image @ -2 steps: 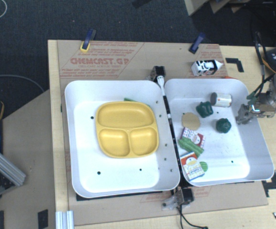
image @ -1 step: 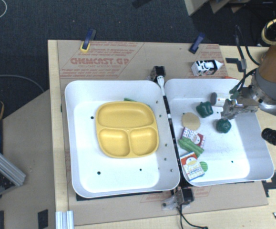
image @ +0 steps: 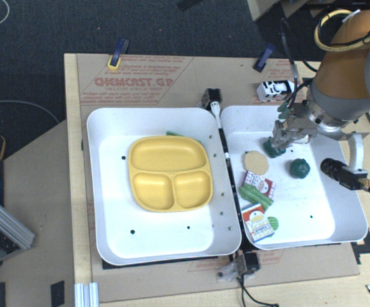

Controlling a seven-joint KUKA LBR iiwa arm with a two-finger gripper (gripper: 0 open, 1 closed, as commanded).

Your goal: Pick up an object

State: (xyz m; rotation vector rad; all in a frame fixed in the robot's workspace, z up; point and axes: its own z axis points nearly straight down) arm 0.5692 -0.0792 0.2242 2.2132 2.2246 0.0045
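Note:
My gripper [image: 279, 143] is low in the right bin [image: 338, 226], near its back left part. A small dark green object [image: 272, 150] lies right at its tip, touching it or just below it. In front of it rests a round tan disc [image: 256, 162]. A dark green ball [image: 299, 168] lies to the gripper's right. Closer to the front are a red and white packet [image: 260, 185], a green piece [image: 255, 196] and a small printed carton [image: 258, 224] with a light green bit [image: 272, 222] beside it.
The left bin [image: 108, 190] holds a yellow divided plate [image: 169, 172] with a green sliver [image: 174, 133] showing behind it. A small black and white item [image: 273, 90] sits on the bench behind the right bin. Clamps hold the board's back edge.

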